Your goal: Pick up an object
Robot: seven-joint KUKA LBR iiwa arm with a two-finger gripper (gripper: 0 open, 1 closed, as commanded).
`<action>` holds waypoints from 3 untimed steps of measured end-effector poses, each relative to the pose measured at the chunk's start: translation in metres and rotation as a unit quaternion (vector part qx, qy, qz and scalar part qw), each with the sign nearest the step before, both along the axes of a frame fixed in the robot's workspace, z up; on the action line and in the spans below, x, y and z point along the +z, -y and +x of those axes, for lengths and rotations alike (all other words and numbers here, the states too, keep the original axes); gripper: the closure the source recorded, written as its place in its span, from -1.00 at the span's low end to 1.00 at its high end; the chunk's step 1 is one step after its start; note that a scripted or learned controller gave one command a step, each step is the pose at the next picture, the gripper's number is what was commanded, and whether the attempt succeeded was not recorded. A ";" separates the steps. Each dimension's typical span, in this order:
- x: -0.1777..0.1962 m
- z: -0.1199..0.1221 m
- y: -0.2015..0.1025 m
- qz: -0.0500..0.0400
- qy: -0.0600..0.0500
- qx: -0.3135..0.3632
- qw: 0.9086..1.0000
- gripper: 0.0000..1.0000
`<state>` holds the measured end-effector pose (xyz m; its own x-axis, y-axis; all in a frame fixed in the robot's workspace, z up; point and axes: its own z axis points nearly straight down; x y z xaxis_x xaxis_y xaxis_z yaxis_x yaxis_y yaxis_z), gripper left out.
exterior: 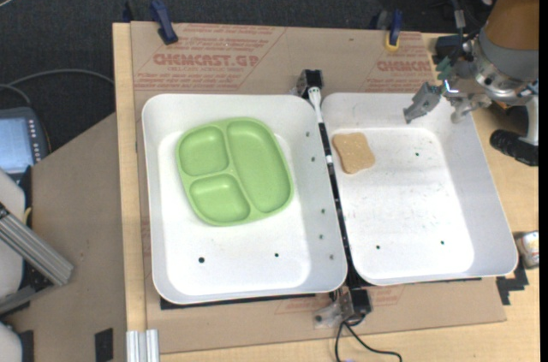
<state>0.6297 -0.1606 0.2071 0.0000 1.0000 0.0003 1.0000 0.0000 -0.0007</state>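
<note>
The tan, flat, rounded-square object [353, 152] is lying in the upper left of the right bin [462, 249], with no pick made yet. The tool [437, 102] is hovering at the frame's upper right, fingers spread and pinching nothing. A green, glossy, three-compartment tray [235, 171] is sitting in the left bin [171, 266] on the worktop [257, 52].

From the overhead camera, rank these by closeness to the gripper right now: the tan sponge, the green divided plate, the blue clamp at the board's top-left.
Measured from the gripper, over the right bin's top edge:
1. Tan sponge, right bin, near its left wall.
2. Green divided plate, left bin.
3. Blue clamp, far top-left corner of the board.
</note>
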 end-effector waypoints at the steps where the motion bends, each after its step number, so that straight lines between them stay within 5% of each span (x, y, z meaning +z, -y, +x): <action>1: -0.091 -0.068 0.048 0.001 -0.006 -0.004 1.000 -1.00; 2: -0.074 -0.062 0.045 -0.001 0.002 0.000 1.000 1.00; 3: 0.018 -0.086 -0.013 0.000 0.005 0.003 1.000 1.00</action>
